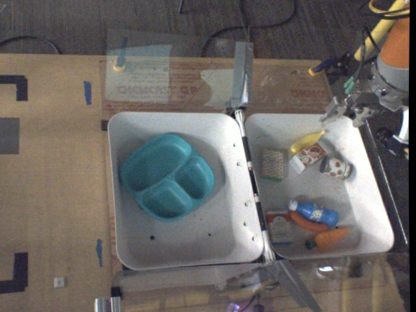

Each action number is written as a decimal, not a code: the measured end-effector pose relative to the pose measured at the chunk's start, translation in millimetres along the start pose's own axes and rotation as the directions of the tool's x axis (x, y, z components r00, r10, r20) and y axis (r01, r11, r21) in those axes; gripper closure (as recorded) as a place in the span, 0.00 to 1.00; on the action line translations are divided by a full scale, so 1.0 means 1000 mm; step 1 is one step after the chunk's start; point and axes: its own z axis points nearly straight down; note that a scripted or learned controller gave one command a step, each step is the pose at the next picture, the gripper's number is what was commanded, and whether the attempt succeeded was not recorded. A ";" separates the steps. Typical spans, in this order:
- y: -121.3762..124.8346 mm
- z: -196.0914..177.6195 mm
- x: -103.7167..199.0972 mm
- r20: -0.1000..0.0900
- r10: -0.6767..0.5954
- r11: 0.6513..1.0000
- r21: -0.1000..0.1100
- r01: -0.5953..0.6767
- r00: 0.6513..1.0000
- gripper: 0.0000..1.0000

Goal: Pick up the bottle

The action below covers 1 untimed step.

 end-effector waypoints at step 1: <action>-0.004 0.042 0.077 0.000 0.183 0.983 0.003 -0.183 0.983 0.00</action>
